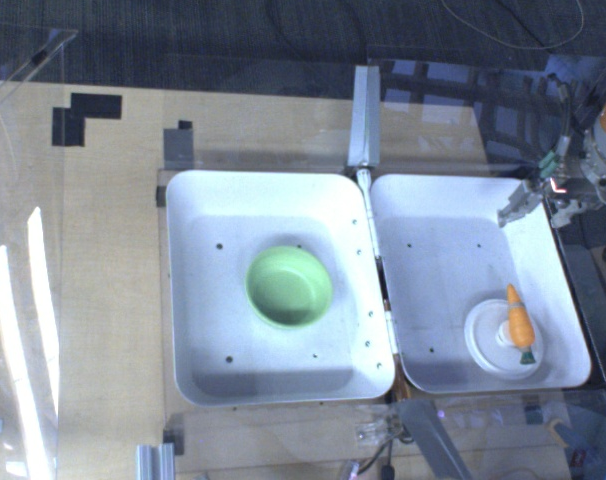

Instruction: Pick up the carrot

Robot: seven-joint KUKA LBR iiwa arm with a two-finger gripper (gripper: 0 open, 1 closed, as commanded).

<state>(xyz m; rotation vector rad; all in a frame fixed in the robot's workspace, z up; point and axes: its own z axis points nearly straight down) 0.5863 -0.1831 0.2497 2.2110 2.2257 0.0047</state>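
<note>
The orange carrot with a small green stem end lies across a round white dish in the near right corner of the right bin. My gripper hangs over the bin's far right corner, well behind the carrot and apart from it. Its two fingers are spread and hold nothing.
A light green bowl sits upright in the middle of the left bin. A metal divider post stands behind the seam between the bins. Cables lie on the dark floor at the back.
</note>
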